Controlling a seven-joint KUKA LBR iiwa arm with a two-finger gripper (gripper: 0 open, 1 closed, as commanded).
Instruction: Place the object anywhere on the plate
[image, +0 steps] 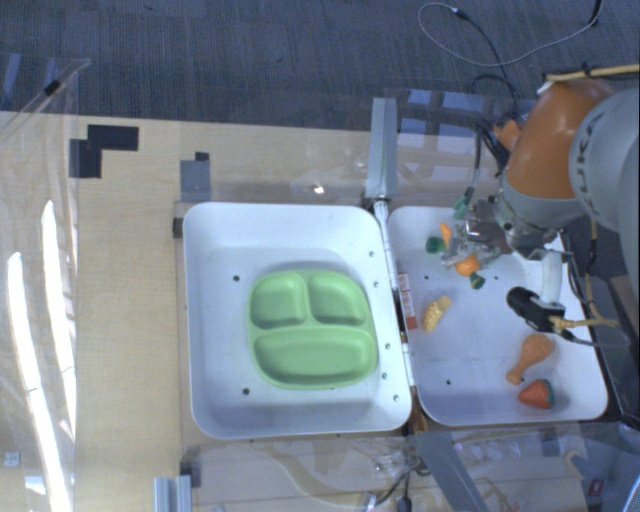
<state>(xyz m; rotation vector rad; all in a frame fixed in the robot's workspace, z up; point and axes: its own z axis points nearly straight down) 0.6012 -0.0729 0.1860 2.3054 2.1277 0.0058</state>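
White bins, two, sat side by side on the pale wooden worktop (110, 330).

Camera view, from above at a slant:

- Left bin (200, 300): held one green plate (310, 355), roughly centred, lying flat. Plate divided into three compartments, two small ones on the far side and one long one on the near side.
- Right bin (470, 370): held a scatter of small toy foods.
  - Orange toy piece (466, 266) in the far half, directly under the tool (470, 238); contact could not be made out.
  - Small green piece (436, 243) just to the left of the tool.
  - Darker green bit (478, 282) just beside the orange toy piece, on its near side.
  - Yellow corn-like piece (436, 313) near the bin's left wall, about mid-depth.
  - Tan drumstick (530, 356) towards the near right corner, lying at a tilt.
  - Red piece with a green top (537, 394) just beyond the drumstick's thin end, near the front wall.
- Grey arm (600, 170) with its orange band (545, 140) reached in from the right over the far right corner of the right bin.
- Tool state: could not tell, apart or together; too small and cluttered there.
- All the toys, the orange one included, lay in the right bin, well apart from the plate.
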